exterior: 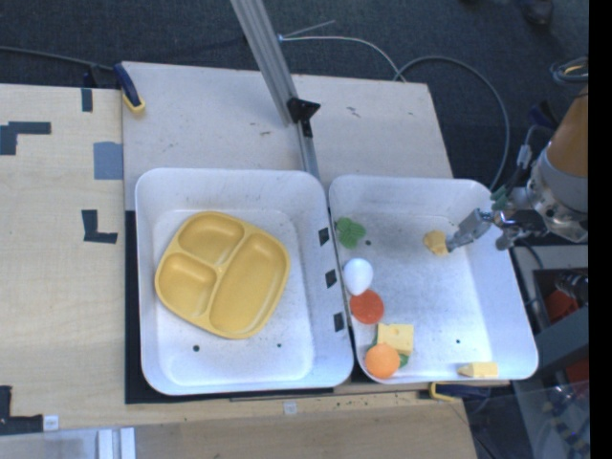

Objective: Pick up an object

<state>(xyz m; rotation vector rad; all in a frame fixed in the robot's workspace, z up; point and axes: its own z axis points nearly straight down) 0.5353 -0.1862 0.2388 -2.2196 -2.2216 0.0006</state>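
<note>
Robotics lab, plywood bench (239, 113) with tape marks, two white bins (153, 285) side by side, aluminium camera pole (263, 41), loose cables (449, 65) on dark carpet — test rig, not a home

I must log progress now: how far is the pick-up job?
Nothing looks picked yet: the small yellow piece lies on the right bin floor. In hand: the gripper sits close beside that piece, apparently approaching. Left: grasping and lifting it.

Dark carpeted floor (382, 8) surrounds the pale wooden bench (57, 285).
</note>
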